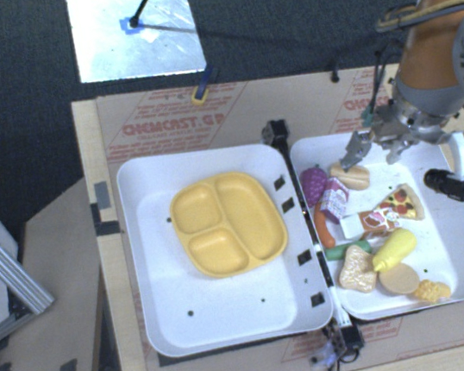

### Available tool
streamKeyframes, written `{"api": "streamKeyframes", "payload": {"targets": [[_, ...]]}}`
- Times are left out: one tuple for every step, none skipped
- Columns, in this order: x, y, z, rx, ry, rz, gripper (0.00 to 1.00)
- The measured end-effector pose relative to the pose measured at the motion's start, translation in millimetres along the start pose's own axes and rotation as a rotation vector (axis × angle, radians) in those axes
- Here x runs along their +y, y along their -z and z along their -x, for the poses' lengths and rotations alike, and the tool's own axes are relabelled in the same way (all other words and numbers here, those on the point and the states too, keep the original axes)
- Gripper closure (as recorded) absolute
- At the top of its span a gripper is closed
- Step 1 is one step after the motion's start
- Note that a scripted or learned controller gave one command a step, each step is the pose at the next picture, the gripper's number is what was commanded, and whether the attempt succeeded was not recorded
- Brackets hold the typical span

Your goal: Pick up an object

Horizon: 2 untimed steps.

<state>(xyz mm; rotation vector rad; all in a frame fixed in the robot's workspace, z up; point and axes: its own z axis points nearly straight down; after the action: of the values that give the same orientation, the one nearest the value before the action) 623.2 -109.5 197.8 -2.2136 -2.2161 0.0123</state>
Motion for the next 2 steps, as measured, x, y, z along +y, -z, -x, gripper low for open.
{"api": "streamKeyframes", "payload": {"targets": [[2.7, 8.6, -0.2, -0.001, 0.002, 0.013, 0.00], [7.0, -52.2, -5.7, -0.001, 0.004, 0.010, 0.00]]}}
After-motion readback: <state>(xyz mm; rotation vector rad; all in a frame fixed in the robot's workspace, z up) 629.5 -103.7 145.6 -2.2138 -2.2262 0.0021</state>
